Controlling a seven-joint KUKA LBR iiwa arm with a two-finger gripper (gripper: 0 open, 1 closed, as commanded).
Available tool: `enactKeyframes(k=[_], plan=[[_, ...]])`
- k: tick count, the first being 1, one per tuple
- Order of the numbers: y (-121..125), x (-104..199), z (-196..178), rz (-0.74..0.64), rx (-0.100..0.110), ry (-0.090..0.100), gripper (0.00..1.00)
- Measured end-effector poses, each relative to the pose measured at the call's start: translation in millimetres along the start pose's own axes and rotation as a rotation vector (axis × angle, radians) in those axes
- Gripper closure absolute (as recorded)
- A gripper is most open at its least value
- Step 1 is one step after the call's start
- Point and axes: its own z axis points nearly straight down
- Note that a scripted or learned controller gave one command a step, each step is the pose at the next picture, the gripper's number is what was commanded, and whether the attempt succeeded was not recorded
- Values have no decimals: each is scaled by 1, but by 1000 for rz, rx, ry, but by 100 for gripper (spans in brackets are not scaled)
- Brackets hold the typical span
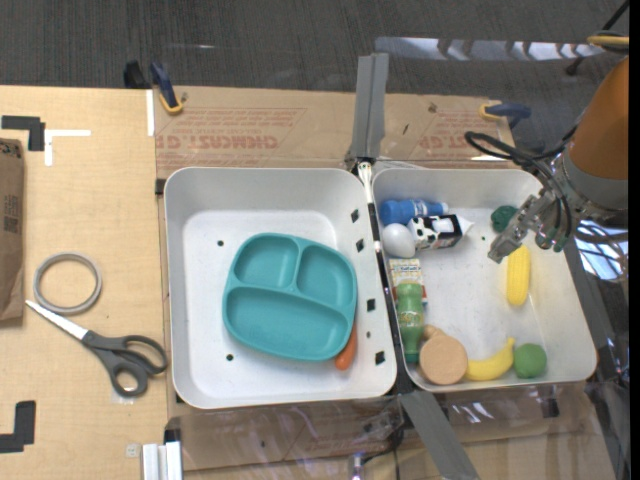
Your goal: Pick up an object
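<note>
We see the gripper [520, 230] low over the right bin [575, 363], just above a yellow corn cob [517, 276]; whether its fingers are apart or together we cannot tell. Beside it lie a dark green piece [503, 216], a cow figure [437, 230], a white egg [398, 239], a curved banana [490, 363] and a round tan disc [443, 359]. The left bin [190, 268] holds a smooth teal divided plate [290, 297]. Scissors [105, 346] and a tape ring [67, 281] rest on the pale wooden bench [80, 198]. The arm [605, 138] slants in from the right.
</note>
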Motion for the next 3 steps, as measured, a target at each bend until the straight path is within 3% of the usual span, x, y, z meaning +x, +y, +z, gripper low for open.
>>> enactKeyframes(k=[1, 2, 3], plan=[[56, 23, -25, 65, 0, 0, 100], [-2, -19, 67, -39, 2, 2, 100], [69, 9, -18, 128, 0, 0, 100]])
